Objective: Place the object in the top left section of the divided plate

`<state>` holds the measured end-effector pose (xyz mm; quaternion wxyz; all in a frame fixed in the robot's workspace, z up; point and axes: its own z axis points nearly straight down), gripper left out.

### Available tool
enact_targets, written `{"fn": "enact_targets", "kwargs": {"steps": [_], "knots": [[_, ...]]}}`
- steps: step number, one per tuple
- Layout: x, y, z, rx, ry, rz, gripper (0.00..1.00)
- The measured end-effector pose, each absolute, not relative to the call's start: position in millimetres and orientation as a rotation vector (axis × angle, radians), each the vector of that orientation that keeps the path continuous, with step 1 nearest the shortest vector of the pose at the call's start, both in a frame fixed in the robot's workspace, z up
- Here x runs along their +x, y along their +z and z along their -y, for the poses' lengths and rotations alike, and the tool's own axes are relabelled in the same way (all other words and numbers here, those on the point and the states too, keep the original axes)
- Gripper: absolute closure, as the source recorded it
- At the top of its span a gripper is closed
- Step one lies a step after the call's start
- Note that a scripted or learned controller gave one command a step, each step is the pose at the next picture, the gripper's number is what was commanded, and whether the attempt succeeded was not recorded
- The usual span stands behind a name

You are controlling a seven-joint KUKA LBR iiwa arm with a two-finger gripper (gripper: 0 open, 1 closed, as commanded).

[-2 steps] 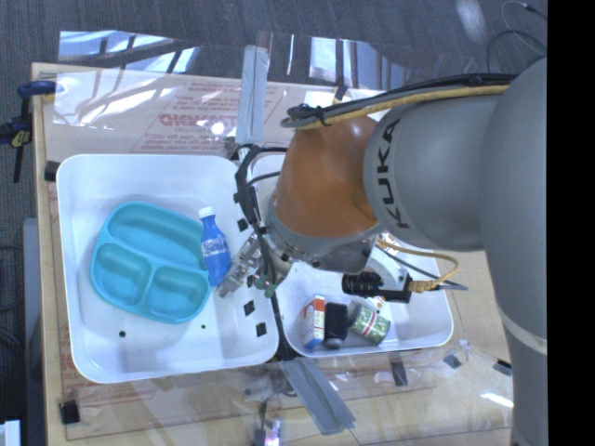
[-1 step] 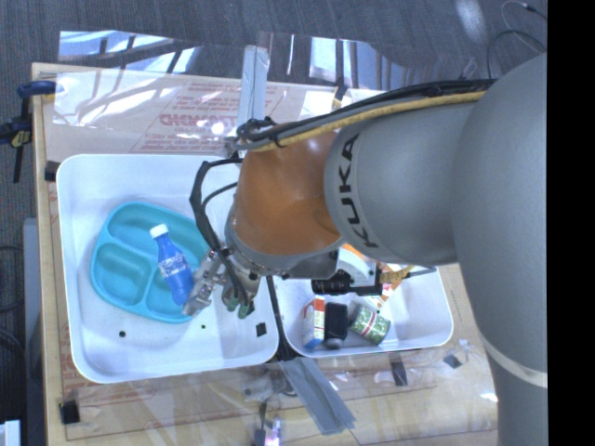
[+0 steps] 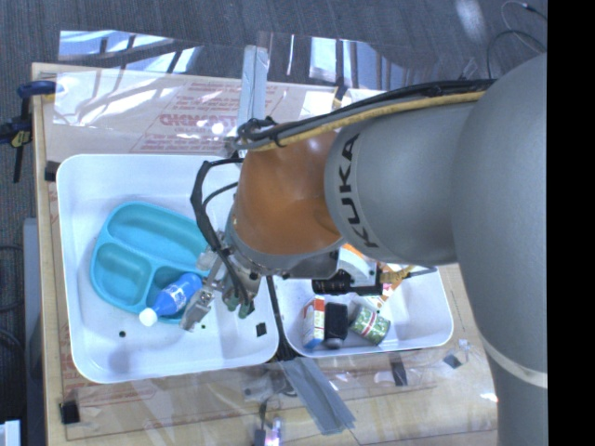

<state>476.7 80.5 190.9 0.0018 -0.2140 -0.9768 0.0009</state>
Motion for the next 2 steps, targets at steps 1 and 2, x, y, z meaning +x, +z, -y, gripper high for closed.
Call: {"fn": "enact_targets", "kwargs": {"steps": [1,2], "knots": [[476.6,190.9,-80.5,-0.671,0.003,3.065,0.0],[476.6,190.9,-80.5,-0.671,0.003,3.065,0.0]]}}
